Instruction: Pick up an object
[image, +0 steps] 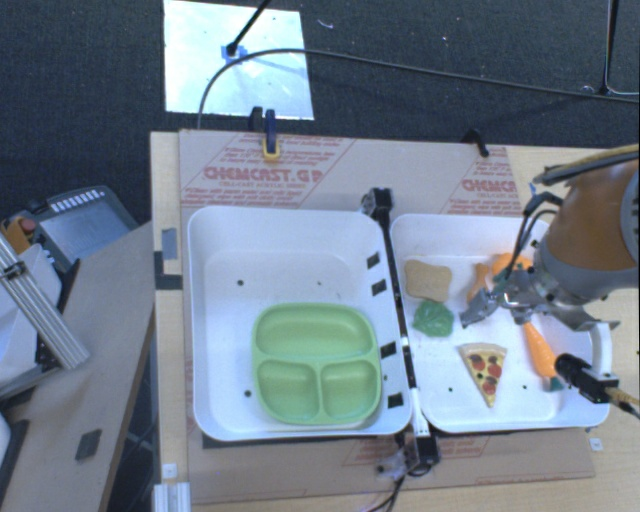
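A grey robot arm with an orange band reaches in from three o'clock, its two-finger gripper (480, 305) low in the right-hand shallow white bin (440, 415); whether it is apart or together cannot be told. Just beside it crowd a crinkled green toy lettuce leaf (434, 319) at nine o'clock, a tan toy bread slice (428, 279) at ten, and a triangular toy pizza slice (485, 368) at six. The gripper may well nudge one aside or close on nothing.

Arm pose
Arm (590, 235) enters from the right, orange band uppermost; gripper (490, 300) lowered, pointing left.
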